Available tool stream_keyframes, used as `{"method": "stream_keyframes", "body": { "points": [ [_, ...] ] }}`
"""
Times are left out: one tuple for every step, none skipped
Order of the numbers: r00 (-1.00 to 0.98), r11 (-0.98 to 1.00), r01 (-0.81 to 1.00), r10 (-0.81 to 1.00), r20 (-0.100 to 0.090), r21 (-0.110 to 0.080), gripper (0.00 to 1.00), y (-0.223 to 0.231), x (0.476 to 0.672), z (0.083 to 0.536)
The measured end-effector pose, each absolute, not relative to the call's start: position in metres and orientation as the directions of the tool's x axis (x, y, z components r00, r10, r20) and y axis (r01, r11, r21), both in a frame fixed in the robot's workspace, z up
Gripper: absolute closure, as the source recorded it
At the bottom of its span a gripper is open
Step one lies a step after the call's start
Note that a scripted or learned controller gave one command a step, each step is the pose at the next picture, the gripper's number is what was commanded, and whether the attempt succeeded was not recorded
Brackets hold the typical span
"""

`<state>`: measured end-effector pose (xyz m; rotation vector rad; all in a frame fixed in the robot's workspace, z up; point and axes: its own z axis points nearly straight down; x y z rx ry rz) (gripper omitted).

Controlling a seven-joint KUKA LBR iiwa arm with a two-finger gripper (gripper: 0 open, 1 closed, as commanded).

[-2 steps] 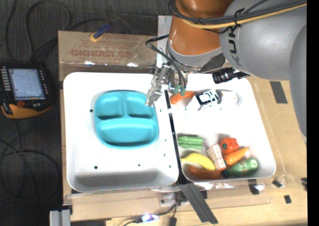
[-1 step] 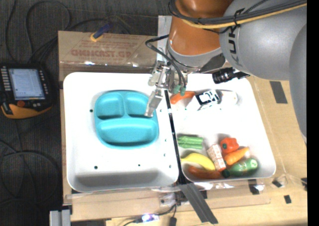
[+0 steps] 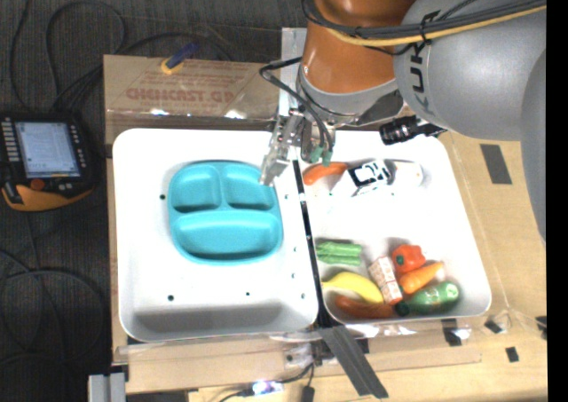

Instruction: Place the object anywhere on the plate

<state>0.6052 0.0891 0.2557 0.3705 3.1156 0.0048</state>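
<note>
A blue three-compartment plate [image 3: 226, 214] lies in the left white bin [image 3: 151, 303]. My gripper [image 3: 291, 163] hangs over the divide between the two bins, at the plate's far right corner. Its fingers stand apart: one fingertip [image 3: 269, 172] is over the plate's rim, the other [image 3: 312, 152] over the right bin. Nothing shows between them, so the gripper is open. An orange-red toy piece [image 3: 324, 173] lies on the floor of the right bin [image 3: 466, 240], just right of the gripper.
A black-and-white toy [image 3: 373, 174] lies in the right bin's far part. Toy food crowds its near end: green vegetable [image 3: 339, 251], banana [image 3: 351, 285], red pepper [image 3: 408, 256], carrot [image 3: 419, 278]. Behind the bins is a cardboard box [image 3: 191, 90]; a teach pendant [image 3: 40, 153] lies left.
</note>
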Motion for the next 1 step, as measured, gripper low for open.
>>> {"method": "stream_keyframes", "body": {
  "points": [
    [-0.972,0.972,0.234,0.234,-0.003,0.004,0.00,0.0894,0.6052,0.2556]
  ]
}}
